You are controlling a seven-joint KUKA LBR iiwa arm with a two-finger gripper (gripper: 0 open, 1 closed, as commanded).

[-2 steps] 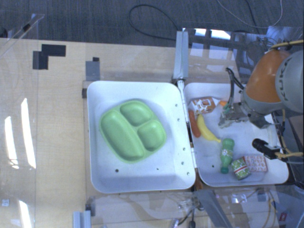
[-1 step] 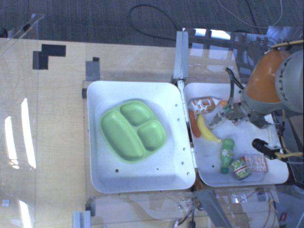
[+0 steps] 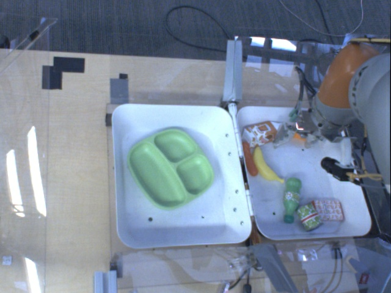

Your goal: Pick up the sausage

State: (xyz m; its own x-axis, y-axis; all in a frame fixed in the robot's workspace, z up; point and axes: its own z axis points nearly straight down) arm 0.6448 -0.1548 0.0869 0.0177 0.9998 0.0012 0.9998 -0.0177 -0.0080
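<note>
The sausage (image 3: 248,158) is a thin red-orange stick lying along the left wall of the right bin (image 3: 360,224), just left of a yellow banana (image 3: 266,166). My gripper (image 3: 297,132) hangs over the back of the right bin, to the right of and behind the sausage and well apart from it. Its tip sits beside an orange-and-white snack packet (image 3: 263,132). I see nothing held in it.
A green bottle (image 3: 291,199) lies in the right bin's front half, with a red-and-white packet (image 3: 328,210) and a small green item (image 3: 308,220) to its right. The left bin (image 3: 128,224) holds a green divided plate (image 3: 171,166). A metal divider (image 3: 232,72) stands behind the bins.
</note>
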